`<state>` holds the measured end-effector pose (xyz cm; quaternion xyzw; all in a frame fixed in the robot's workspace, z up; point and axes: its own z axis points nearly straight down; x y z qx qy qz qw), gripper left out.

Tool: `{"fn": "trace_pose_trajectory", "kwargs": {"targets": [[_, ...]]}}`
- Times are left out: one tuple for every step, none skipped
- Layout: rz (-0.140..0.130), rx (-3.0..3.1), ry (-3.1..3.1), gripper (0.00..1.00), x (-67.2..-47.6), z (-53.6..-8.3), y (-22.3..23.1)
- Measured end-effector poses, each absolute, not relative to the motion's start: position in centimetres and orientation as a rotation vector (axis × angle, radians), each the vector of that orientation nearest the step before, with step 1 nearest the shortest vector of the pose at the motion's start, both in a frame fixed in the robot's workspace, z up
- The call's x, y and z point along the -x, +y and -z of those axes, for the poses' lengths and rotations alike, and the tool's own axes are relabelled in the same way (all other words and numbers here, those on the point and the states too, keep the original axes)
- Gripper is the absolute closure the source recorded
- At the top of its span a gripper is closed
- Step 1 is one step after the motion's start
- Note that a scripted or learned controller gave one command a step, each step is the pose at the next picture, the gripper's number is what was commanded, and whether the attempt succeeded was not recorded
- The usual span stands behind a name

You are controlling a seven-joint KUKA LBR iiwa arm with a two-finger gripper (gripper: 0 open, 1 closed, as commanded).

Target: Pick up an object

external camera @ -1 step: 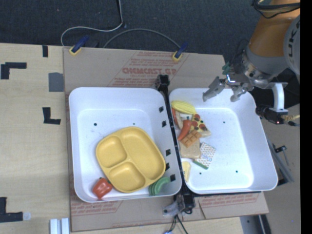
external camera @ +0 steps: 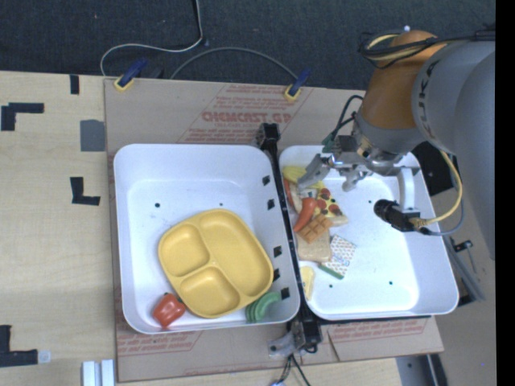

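Brown cardboard point(external camera: 233, 115) under the bins bears faint red lettering, unreadable; the jaws point(external camera: 331, 175) stand apart.

Arm point(external camera: 451, 95): cut off by the right and top edges.
Toy pile point(external camera: 318, 215): pieces overlap; single shapes too small to tell.
Green toy point(external camera: 264, 305): partly hidden under the yellow tray point(external camera: 213, 262).
Gripper point(external camera: 331, 175): blurred.

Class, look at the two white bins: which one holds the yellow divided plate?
The left bin holds the yellow plate. The right bin, below the gripper, holds a pile of small toy foods instead.
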<state>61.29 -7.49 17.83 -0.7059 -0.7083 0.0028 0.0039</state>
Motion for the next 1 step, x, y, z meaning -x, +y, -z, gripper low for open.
{"fn": "trace_pose_trajectory", "kwargs": {"targets": [[0.006, 2.230, -2.229, 0.00, -59.06, -8.52, -9.98]]}}
